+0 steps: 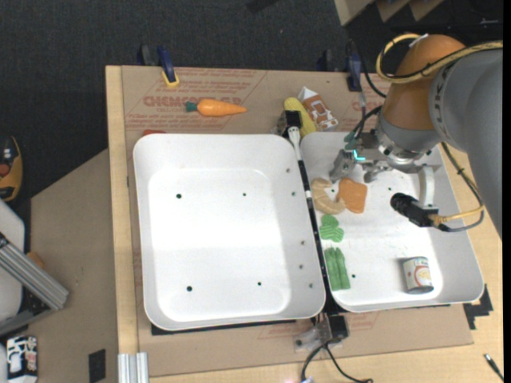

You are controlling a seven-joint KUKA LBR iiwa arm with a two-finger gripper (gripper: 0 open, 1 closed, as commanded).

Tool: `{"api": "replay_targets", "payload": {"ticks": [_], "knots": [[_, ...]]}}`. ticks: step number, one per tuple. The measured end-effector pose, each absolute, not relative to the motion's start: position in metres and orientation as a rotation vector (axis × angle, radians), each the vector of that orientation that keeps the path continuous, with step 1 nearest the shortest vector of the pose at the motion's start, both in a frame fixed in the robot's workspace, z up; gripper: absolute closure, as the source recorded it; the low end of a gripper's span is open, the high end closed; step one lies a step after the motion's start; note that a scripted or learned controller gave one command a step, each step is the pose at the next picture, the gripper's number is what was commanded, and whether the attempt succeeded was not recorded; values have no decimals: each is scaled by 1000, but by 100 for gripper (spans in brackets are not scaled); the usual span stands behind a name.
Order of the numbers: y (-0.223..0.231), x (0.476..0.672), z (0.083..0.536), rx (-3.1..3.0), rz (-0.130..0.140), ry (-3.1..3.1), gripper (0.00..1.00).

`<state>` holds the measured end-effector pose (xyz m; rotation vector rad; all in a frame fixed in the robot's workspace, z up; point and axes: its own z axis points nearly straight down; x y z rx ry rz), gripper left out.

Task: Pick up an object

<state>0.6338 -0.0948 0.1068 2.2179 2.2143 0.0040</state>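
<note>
2 white bins sit side by side in the camera view, and the right bin (pixel 447 290) is the landmark for everything else. The arm (pixel 415 94) reaches over that bin's far end, with the gripper (pixel 354 159) low above its far left part. Whether the pincer is wide or narrow cannot be told, since the wrist hides it.

Just below the gripper, against the bin's left wall, lies an orange piece (pixel 354 195) touching a pale beige piece (pixel 326 196). The orange piece looks like the likeliest target. It seems a small, light toy food, probably stiff plastic with a smooth skin, so it may slip; a hold across its narrow width, near the middle, would suit it best. The beige piece pressed against it could get nudged or pinched along with it.

Further down the same wall are 2 green pieces (pixel 334 254), flat and low, likely hard to get under. A small can (pixel 415 274) stands in the bin's near right part, rigid and round, apt to roll out of a loose pinch.

Beyond the bin's far wall, on the bench, lie a carrot (pixel 217 108) and a banana (pixel 297 112). The left bin (pixel 152 214) adjoins it.
</note>
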Motion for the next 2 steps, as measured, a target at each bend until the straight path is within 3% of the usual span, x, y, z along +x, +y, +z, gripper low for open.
{"api": "replay_targets", "payload": {"ticks": [1,2], "knots": [[-95,634,117,2217,7,2212,100],[-91,621,92,2225,-4,2223,100]]}}
